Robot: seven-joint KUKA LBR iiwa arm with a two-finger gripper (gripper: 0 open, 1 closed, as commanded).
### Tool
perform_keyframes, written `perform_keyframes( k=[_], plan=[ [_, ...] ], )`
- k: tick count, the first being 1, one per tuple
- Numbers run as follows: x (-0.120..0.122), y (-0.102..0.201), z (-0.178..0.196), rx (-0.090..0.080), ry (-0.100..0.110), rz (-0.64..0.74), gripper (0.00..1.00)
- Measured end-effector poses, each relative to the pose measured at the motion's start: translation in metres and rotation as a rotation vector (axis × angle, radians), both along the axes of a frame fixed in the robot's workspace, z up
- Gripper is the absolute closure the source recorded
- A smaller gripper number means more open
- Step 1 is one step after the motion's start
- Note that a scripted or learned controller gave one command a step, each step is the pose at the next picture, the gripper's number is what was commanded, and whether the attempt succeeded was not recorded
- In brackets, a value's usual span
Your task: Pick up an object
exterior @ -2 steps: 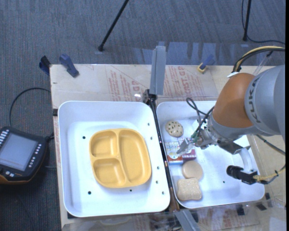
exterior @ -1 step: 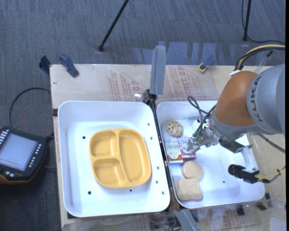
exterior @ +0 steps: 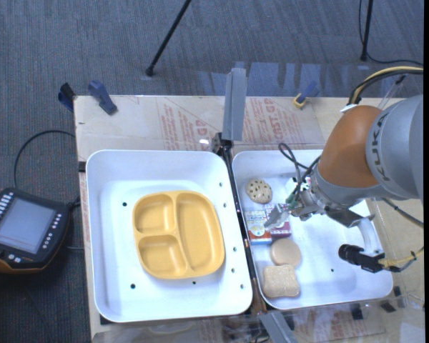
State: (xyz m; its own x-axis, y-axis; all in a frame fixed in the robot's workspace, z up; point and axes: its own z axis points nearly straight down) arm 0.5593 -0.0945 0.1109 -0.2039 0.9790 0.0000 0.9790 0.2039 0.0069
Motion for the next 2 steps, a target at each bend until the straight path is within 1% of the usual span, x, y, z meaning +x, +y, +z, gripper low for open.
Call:
perform_keyframes(
  k=[1, 2],
  plan=[
    [-0.008, 0.005, -0.018, -0.001, -0.002, -0.045, 0.0],
    [-0.007, -0.004, -0.006, -0.015, -0.01, -0.057, 1.0]
  ],
)
